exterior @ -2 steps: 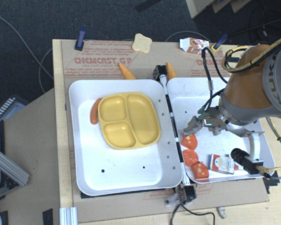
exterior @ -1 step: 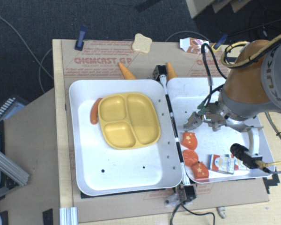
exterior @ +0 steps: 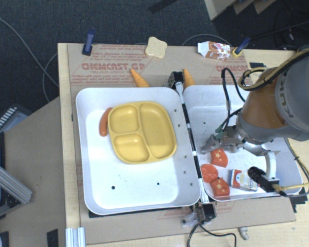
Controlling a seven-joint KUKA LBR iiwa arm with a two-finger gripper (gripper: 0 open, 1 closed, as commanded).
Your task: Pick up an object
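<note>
Progress: nothing lifted yet, by the look of it; pick judged to be at the reaching stage, with grasp and lift left to do.
Right bin (exterior: 278, 189), near corner: two red strawberry-like pieces (exterior: 216, 181) by the left wall, a small red-and-white carton (exterior: 239, 180) just right of them.
Right bin, middle: third red piece (exterior: 219, 157), likeliest target, lying just under the gripper (exterior: 216, 142).
Gripper: down low over the left part of the right bin, touching or just above that red piece; cannot tell whether spread or pressed together, nothing seen pinched.
Left bin (exterior: 144, 189): near half bare apart from a few dark specks.
Left bin, far half: yellow divided plate (exterior: 142, 131), three compartments, all bare; orange-red sausage-like piece (exterior: 104, 122) touching the plate's left edge.
Beyond the bins: two orange carrot-like pieces (exterior: 139, 78) at the far rims, a slice of toy bread (exterior: 156, 47) and a small printed wrapper (exterior: 214, 49) on the bench board.
</note>
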